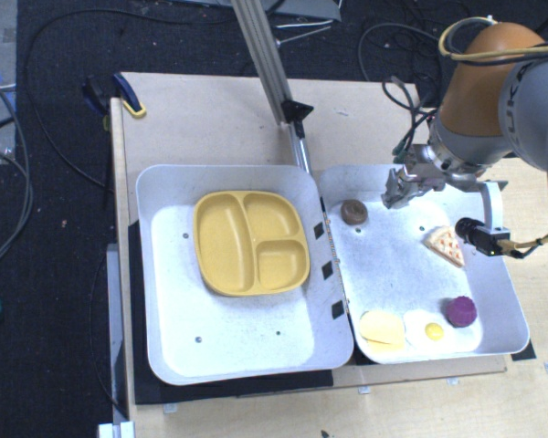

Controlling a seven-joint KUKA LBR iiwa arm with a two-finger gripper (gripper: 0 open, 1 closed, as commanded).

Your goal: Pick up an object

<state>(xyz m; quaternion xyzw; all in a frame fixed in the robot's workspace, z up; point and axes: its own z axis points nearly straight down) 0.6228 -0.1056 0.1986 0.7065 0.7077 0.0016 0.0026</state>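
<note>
Bench under my fixed overhead camera, two shallow white bins side by side on it. The arm, grey with its orange band showing at the upper right, reaches in from the right and hangs its gripper over the far left part of the right bin. From my seat I cannot tell how the gripper is set; the tip is small and dark against the white floor, and I see nothing held in it. Just to the left of the gripper, near the bin's far left corner, lies a small brown round object, apart from the tool, not touching it. To the right, near the right wall, a pizza-slice toy lies flat, with a black fitting on the arm's cable just beside it. Along the near edge of the same bin I count three more pieces: a pale yellow disc at the near left, a fried-egg toy touching or nearly touching it on the right, and a purple round object a little farther right. The left bin holds a yellow divided plate with three compartments, sitting toward the far side and resting flat. A metal pole slants down from the far side to the seam between the bins. A blue-and-yellow clamp sits at the bench's far left corner.
</note>
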